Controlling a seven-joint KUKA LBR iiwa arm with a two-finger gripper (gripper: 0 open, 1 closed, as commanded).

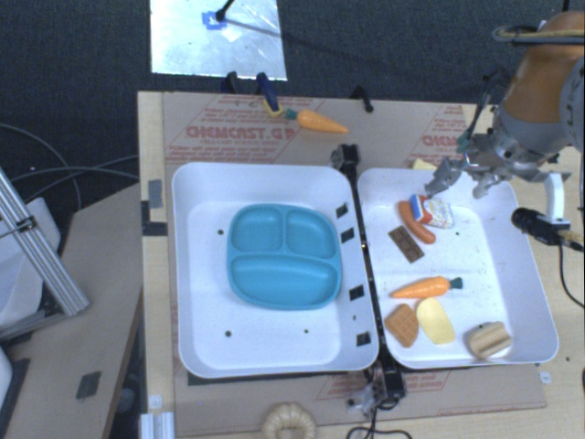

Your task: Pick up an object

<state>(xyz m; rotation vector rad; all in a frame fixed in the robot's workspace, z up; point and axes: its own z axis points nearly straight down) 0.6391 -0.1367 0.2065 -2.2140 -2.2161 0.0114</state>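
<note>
Overhead, the grey arm with its orange band reached in from the right, and its two-finger gripper [463, 179] hung over the far part of the right white bin [535, 277]. Its two fingers stood spread apart, released, with nothing between them.

Just below and left of the left fingertip lay a small red, white and blue packet [420, 208], resting on the far end of an orange-red toy sausage [416, 223]; it sat beside the fingers, not between them. The sausage's long axis ran from far-left to near-right. A pale crumpled wrapper [441, 214] lay touching its right side.

Nearer, a dark brown rectangular chocolate bar [406, 244] lay on the same slant as the sausage. An orange plastic carrot with a green top [423, 287] lay almost straight across the bin, its green end pointing right. Along the near edge sat a brown cracker-like square [401, 324], a pale yellow oblong piece [436, 321] and a tan bread roll [488, 339].

The left white bin [206, 337] held a blue divided plate [283, 255]. Beyond the bins, a second orange carrot [315, 121] lay on the cardboard sheet [228, 131], its tip pointing right.
</note>
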